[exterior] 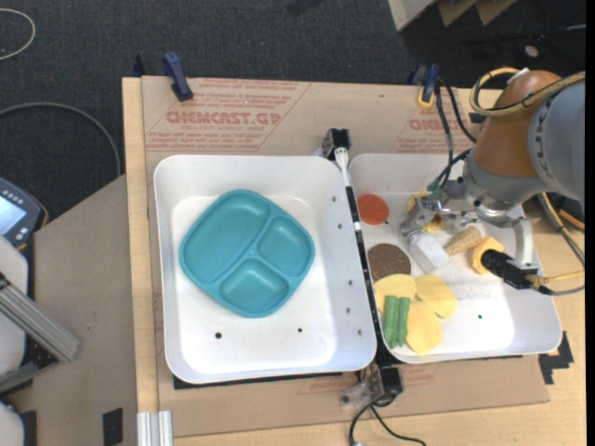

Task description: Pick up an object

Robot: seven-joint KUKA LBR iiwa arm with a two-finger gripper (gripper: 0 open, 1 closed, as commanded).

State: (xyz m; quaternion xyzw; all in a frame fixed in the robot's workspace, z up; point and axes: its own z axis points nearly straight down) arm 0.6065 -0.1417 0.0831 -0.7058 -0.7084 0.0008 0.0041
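2 smooth white bins [177, 277]: left of the pincer [429, 223] lies a round orange disc [374, 209]; pincer state I cannot tell.

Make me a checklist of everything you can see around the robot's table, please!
Surface: brown board bearing two white bins, left bin and right bin.
Job's things: orange disc, brown disc, yellow pieces, green beans in the right bin.
Clutter: teal divided plate in the left bin.
Claw: claw low in the right bin; grip unclear.
Cables: yellow and black ones by the arm.
Surroundings: dark carpet, blue clamps.
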